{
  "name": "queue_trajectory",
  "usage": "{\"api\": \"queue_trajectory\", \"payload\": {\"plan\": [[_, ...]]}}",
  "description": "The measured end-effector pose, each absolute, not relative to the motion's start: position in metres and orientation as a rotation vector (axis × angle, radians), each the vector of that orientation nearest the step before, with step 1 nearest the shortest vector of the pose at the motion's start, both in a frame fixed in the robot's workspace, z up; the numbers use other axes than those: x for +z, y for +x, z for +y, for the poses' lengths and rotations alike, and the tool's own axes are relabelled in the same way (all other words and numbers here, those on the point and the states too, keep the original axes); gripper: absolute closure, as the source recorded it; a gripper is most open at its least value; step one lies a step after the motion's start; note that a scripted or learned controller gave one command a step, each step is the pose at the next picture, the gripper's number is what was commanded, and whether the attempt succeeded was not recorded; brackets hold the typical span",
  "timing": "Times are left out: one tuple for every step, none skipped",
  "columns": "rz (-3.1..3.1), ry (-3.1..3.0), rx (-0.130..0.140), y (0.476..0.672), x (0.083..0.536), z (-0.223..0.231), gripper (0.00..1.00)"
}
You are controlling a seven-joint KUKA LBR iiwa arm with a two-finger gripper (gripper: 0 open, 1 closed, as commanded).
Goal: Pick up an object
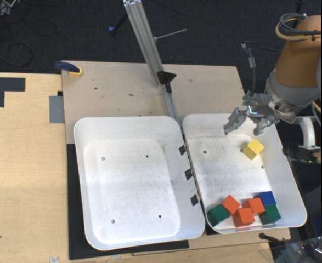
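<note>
Claw point(247, 123) spread above right bin point(292, 179), yellow block point(253, 149) just below.

We see the arm point(298, 53) cut off at the right edge. Among the clustered blocks, one green block point(270, 216) sits partly hidden behind its neighbours.

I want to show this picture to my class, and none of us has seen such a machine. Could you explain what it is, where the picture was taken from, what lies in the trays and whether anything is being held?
One camera above a bench looks down at a slant. The grey and orange shape on the right is a robot arm; its pincer has two fingers, spread open, with nothing between them. It hangs over the right white bin. In that bin a yellow block lies just below the pincer, and orange, green and blue blocks huddle in the near corner. Beside it sits the left white bin.
</note>
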State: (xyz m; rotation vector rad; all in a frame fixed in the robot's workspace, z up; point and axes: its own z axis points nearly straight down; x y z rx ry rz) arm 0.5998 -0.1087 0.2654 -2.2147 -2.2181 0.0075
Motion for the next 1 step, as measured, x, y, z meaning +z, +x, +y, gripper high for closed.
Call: {"api": "queue_trajectory", "payload": {"plan": [[-2.220,-2.219,0.002,0.6005,0.2683,-0.1096,0.00]]}}
